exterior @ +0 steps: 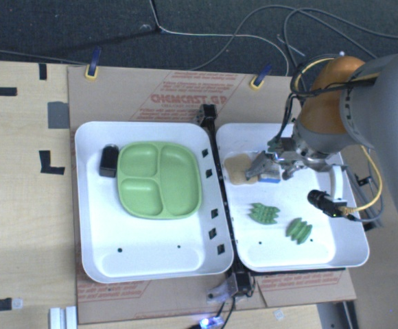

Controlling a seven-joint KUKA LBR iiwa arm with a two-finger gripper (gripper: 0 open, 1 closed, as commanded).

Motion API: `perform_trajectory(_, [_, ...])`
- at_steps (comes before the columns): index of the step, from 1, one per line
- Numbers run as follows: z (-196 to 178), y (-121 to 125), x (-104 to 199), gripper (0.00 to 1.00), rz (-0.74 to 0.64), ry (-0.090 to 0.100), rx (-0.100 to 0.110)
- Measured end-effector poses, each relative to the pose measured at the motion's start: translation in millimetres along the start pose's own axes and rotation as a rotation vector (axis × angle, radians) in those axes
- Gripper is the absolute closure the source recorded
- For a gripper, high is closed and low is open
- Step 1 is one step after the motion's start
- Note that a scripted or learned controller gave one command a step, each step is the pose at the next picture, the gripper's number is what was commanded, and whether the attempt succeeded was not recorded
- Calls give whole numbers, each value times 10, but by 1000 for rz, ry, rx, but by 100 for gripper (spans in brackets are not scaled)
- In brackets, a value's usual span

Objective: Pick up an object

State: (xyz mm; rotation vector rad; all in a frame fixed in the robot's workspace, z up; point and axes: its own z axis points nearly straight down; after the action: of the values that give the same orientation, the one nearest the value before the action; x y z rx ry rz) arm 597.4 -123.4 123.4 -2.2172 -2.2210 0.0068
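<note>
In the right bin [343, 256], my gripper [270, 168] hangs low over the upper left part, just right of a tan rounded object [235, 167]. A small blue thing [270, 178] shows under the fingertips; whether it is gripped is unclear. Two green leafy pieces lie further down the bin: one [263, 214] in the middle, the other [298, 230] to its lower right.
The left bin [96, 252] holds a green divided plate [160, 179] and a small black block [108, 161] at the plate's left. A black divider strip [216, 184] runs between the bins. Cables loop behind the bench and beside the arm [336, 108].
</note>
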Motion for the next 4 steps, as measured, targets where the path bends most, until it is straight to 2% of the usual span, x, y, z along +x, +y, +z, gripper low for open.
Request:
perform_trajectory(1, [360,21,-25,0,1,-7,-11])
perform_trajectory(2, [198,60,-19,100,0,-6,-23])
perform_trajectory(3, [-233,102,-27,100,0,1,-8])
perform_trajectory(4, [-670,138,-69,100,0,1,-8])
